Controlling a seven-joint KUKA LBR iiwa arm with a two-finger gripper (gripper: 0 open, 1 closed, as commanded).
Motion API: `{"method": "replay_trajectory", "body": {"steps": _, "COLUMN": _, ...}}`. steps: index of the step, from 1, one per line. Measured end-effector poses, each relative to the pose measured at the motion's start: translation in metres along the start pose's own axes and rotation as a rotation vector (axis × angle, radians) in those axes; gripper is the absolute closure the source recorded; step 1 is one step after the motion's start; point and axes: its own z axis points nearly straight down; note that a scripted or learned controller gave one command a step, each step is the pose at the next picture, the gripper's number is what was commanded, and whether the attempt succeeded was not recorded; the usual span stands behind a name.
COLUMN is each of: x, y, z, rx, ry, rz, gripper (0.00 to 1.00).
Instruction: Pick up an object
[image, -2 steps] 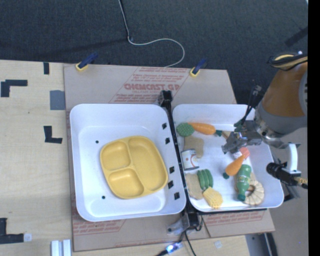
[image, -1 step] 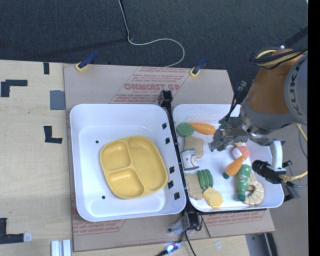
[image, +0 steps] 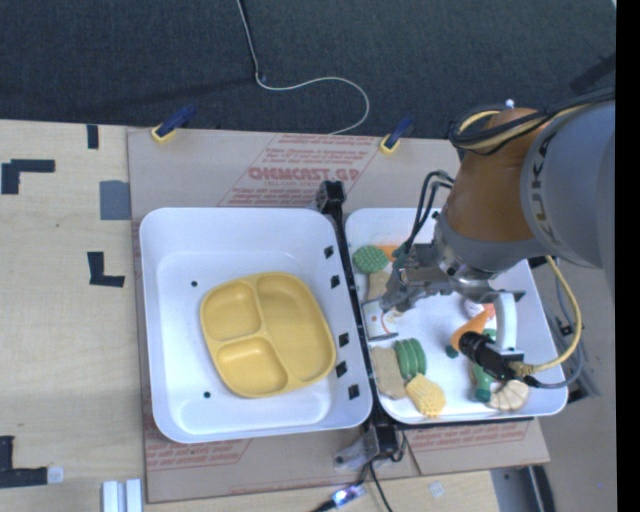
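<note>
Your gripper (image: 392, 300) hovers just above the green ridged plastic toy (image: 409, 356); I cannot tell its opening, and crowded neighbours may block the grasp

bench: pale wood (image: 60, 330) | cardboard sheet (image: 290, 170) | behind: dark carpet (image: 120, 50)

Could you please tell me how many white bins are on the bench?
2: the left bin holds a yellow divided plate; the right bin, beside it, holds small toy foods under the arm.
</note>
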Motion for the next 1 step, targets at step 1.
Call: {"method": "replay_trajectory", "body": {"steps": 1, "x": -0.0039, "y": 0.0016, "z": -0.0171, "rx": -0.004, "ry": -0.002, "rz": 0.005, "gripper": 1.0}}
